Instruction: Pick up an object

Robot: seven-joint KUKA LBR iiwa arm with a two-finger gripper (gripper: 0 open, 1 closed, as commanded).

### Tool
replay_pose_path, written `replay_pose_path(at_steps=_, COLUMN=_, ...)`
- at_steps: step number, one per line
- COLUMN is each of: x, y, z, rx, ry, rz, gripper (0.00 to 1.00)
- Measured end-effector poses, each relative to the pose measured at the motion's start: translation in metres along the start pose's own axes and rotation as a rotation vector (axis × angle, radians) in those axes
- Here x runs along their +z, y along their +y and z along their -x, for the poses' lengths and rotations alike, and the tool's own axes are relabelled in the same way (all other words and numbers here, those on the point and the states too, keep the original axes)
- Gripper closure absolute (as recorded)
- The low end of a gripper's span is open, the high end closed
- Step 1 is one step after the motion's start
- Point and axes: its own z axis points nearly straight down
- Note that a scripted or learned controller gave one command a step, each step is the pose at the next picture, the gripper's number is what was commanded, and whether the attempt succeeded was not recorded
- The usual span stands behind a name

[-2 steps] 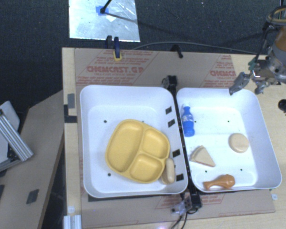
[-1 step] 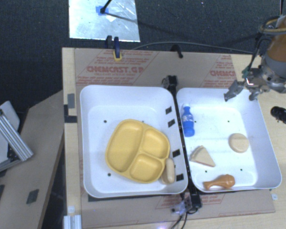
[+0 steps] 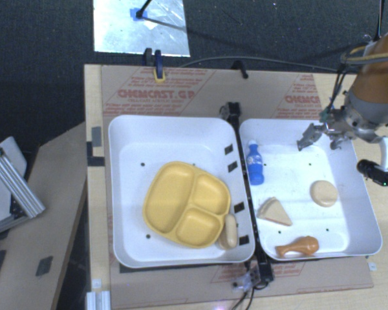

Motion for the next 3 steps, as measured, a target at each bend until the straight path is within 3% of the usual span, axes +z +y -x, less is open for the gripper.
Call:
replay_pose_path(at_steps=1, x=0.045, y=0.009, z=-0.002, rx=-0.004, ry=-0.001, rz=0.003, gripper=0.0)
replay_pose_path(at_steps=2, x=0.032, y=0.01, z=-0.002, rx=-0.006, ry=-0.001, rz=0.007, gripper=1.0)
replay_pose_path(at_steps=3, x=-0.03, y=0.011, z=-0.011, rx=-0.004, ry=-0.002, rz=0.011, gripper=1.0)
